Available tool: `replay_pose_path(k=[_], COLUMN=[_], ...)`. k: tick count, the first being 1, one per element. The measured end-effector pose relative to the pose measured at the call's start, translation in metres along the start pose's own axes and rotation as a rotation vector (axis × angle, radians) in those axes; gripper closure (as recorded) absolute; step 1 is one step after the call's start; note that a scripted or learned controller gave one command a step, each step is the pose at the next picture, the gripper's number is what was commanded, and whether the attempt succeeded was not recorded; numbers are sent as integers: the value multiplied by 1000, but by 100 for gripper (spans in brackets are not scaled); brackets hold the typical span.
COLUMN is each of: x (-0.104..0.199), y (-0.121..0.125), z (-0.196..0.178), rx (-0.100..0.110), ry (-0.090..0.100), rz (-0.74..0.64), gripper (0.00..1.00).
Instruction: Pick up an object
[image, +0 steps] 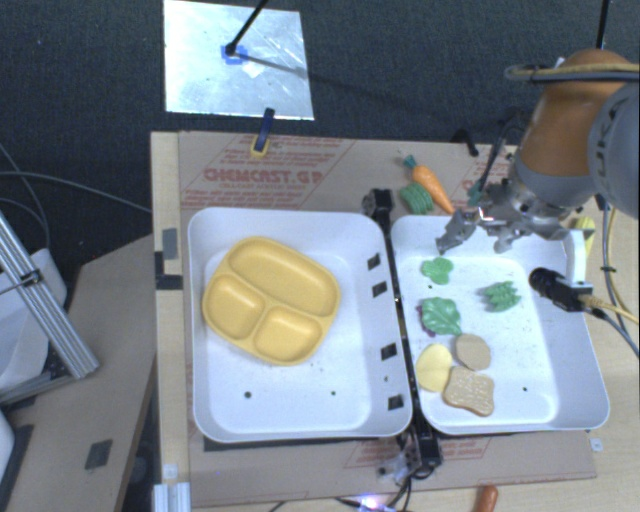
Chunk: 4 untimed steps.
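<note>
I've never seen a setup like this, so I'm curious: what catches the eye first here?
Probably the yellow plastic divided plate, lying alone in the left white bin. Next, the small toy foods scattered in the right white bin: green leafy pieces, a slice of toast and a round tan cracker. The grey arm with its orange band reaches in from the right, its gripper over that bin's far edge, near a toy orange carrot lying outside.

Below the gripper in the right bin lie a small green piece, a leafy green, a larger green leaf, a yellow slice, a tan round and a bread slice, all loose.
</note>
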<state>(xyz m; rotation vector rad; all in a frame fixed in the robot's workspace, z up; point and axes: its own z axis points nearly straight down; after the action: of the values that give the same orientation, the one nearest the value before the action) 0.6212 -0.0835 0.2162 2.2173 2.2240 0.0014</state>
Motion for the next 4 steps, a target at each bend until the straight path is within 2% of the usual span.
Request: replay_pose_path(k=[1,2,3,4], x=[-31,-73,-97,-76], y=[42,46,-81,-15], z=[62,122,133,131], rx=[-1,2,11,-6], ry=[-2,-2,1,-1], rz=[3,4,9,-4], gripper=[0,0,0,0])
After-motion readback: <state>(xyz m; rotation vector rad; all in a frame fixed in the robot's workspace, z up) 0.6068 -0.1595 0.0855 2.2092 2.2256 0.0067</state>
